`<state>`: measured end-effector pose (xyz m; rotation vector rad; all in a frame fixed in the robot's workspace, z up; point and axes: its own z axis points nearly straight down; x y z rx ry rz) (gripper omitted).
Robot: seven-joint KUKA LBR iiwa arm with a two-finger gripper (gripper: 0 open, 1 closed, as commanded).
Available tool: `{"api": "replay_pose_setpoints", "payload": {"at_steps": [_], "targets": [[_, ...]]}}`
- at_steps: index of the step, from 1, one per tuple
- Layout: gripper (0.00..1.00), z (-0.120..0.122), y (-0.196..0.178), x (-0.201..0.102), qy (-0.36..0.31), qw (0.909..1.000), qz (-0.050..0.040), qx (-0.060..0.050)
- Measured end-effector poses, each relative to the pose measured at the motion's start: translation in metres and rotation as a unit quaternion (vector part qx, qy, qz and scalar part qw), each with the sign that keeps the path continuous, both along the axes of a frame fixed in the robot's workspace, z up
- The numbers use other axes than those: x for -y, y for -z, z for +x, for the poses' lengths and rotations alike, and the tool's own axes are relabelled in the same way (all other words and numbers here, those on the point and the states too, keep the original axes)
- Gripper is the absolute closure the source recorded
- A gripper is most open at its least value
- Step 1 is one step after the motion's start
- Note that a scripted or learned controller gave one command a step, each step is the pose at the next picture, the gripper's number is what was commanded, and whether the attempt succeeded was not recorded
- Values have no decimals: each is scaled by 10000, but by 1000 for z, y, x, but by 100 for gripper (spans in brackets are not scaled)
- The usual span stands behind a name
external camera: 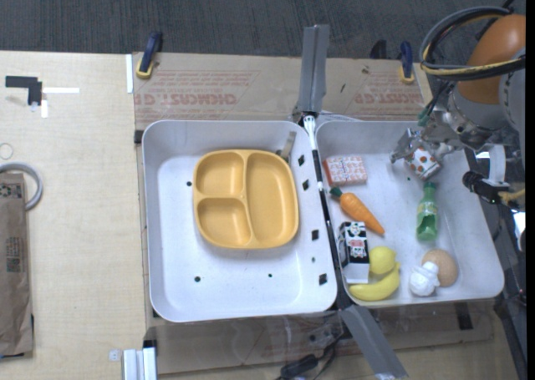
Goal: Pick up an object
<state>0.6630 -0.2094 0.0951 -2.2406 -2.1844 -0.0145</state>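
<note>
End effector (pixel 420 155) low over the far corner of the right bin (pixel 489 228); a small white, red-spotted object (pixel 424 163) sits at its tip, but whether it is gripped, and how far the end effector is open, cannot be told. The green bottle (pixel 427 212) lies just nearer the camera, its long axis running from far to near. Carrot (pixel 360 212) and banana (pixel 378 281) lie further left.

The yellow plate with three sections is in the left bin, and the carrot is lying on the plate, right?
Not quite. The yellow plate is in the left bin, but the carrot isn't on it. The camera view shows the carrot lying in the right bin, below the pink packet and above the small carton.
</note>
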Motion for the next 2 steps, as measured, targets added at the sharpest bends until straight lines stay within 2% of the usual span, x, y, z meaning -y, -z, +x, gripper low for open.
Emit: {"api": "replay_pose_setpoints", "payload": {"at_steps": [1, 2], "targets": [[100, 0, -10, 6, 7, 10000, -68, 32], [100, -3, -103, -37, 302, 9995, -85, 15]]}}
